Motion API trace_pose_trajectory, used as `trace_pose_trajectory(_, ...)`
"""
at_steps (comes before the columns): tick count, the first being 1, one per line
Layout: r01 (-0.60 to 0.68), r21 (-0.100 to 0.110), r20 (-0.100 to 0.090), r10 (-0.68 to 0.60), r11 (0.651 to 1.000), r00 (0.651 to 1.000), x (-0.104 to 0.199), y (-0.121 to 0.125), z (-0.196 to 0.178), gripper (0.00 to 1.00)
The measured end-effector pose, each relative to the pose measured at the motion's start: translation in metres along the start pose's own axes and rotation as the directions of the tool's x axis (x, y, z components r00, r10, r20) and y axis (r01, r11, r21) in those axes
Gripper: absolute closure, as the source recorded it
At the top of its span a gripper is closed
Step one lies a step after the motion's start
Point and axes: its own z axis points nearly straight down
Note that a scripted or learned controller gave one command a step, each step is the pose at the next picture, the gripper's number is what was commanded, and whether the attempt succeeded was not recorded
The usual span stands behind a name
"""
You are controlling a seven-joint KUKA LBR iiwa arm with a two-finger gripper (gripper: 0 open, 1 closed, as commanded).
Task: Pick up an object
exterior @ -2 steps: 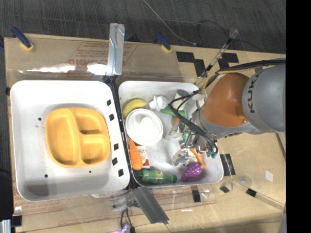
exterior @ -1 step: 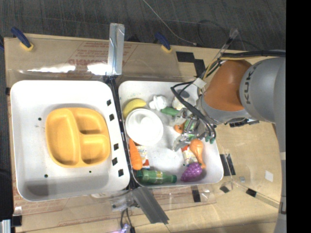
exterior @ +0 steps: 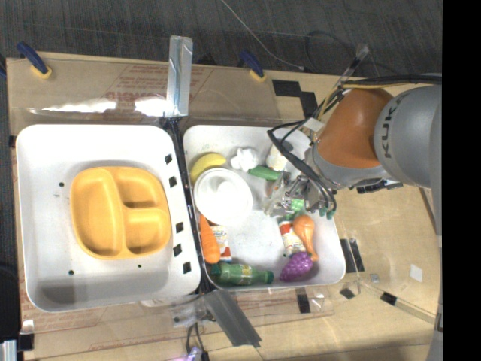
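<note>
Two shallow white plastic bins sit side by side on the tan tabletop. The left bin holds one thing: a yellow plastic divided tray with three compartments, lying flat near the bin's middle.

The right bin is crowded. A round white plastic bowl rests toward its left side, with a yellow banana-shaped toy just behind it against the far-left corner. A small crumpled white item lies near the far wall, and a green cylindrical piece lies beside it. Along the left wall an orange carrot-shaped toy lies lengthwise, beside a small white-and-red packet. A dark green plastic bottle lies on its side along the near wall. In the near-right corner sit a purple bunch of toy grapes, an orange pear-shaped toy and a small white bottle with a red label, all close together.

The grey arm with its orange band reaches in from the right, wrist angled down over the right bin's right half, black cables looping round it. The tool hangs low among the objects, just above the small white bottle and next to the orange pear-shaped toy. Whether it is released or clenched cannot be told, since metal parts and cables clutter that spot, and nothing can be made out as grasped.
</note>
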Motion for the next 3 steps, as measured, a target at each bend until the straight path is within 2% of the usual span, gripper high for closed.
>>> trace_pose_trajectory(1, -0.205, 0.0, 0.004, 0.205, 0.979, 0.979, -0.014, 0.022, -0.151, 1.0)
trace_pose_trajectory(2, -0.422, 0.002, -0.004, 0.422, 0.907, 0.907, -0.037, 0.041, -0.178, 1.0)
trace_pose_trajectory(3, -0.38, 0.003, -0.009, 0.38, 0.925, 0.925, 0.007, 0.017, -0.142, 1.0)
